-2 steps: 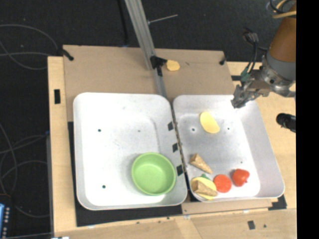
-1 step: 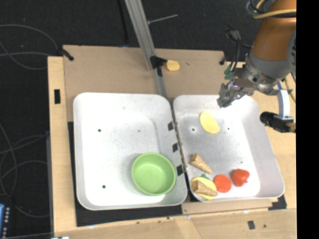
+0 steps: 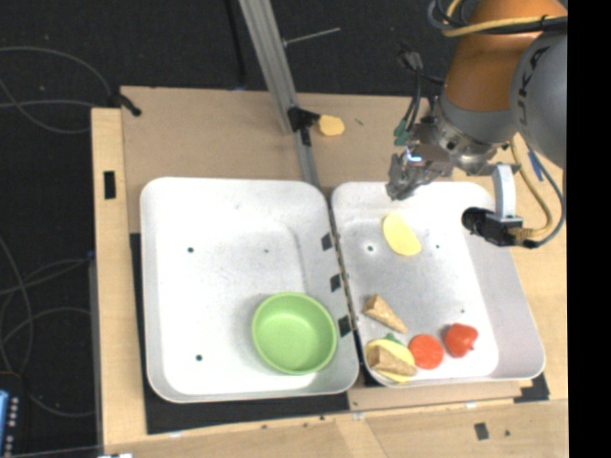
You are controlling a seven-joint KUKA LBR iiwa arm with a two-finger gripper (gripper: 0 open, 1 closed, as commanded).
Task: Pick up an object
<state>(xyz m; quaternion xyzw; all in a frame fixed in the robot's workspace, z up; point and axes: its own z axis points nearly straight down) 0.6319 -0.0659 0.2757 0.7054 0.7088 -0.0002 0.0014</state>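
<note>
The gripper [image 3: 405, 177] hangs over the far edge of the right bin [image 3: 496, 284], and nothing shows between its fingers; whether they are spread or closed I cannot tell. The nearest thing to take is the lemon [image 3: 402, 236], a flat pale-yellow oval lying just beside the gripper at about 6 o'clock from it, apart from it. Its long axis runs roughly from 11 to 5 o'clock. I judge the coming move to be a short drop toward 6 o'clock, closing across the lemon's narrow width. Farther off, toward the bin's near rim, lie a tan wedge [image 3: 383, 313], a red tomato [image 3: 460, 339] and an orange ball [image 3: 426, 352].
</note>
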